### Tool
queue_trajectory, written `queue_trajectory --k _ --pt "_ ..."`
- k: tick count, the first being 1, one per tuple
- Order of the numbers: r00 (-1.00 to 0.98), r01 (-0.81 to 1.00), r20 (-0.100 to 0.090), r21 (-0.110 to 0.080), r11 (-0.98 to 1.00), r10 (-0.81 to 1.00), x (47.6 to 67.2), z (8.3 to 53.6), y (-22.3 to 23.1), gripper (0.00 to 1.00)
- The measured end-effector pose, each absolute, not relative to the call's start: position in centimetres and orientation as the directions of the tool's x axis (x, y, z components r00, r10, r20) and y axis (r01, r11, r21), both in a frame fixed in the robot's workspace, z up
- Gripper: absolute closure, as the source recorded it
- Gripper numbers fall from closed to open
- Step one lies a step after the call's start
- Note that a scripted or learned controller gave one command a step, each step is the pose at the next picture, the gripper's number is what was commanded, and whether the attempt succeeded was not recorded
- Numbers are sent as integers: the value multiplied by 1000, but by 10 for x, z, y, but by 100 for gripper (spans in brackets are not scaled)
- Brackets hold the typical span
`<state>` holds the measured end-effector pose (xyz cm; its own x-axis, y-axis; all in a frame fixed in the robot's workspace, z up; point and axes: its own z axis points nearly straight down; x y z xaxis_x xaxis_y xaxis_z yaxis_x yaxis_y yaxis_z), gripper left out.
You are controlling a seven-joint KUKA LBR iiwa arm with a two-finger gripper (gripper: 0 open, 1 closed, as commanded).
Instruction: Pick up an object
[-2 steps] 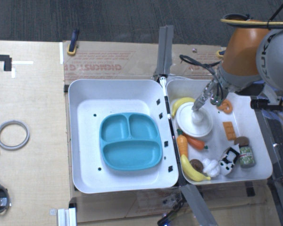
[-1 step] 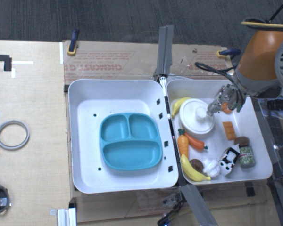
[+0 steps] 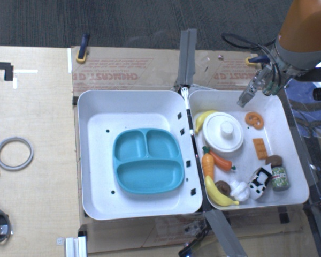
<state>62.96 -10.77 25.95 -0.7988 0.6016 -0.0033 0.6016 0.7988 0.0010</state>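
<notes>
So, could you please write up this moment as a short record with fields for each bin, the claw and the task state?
left bin: holds a blue divided plate
right bin: white lidded pot, pretzel, orange block, carrot, two bananas, cow toy, small green jar
claw: above the right bin's far edge, near the pretzel, nothing visible between its fingers
bench, left side: grey ring
task state: no object lifted yet
</notes>
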Motion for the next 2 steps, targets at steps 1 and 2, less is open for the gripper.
queue_trajectory --k 1,2 --pt "-773 635 -5 5 773 635 600 147 -94 100" --pt "-827 563 -3 1 827 563 597 123 -130 100"
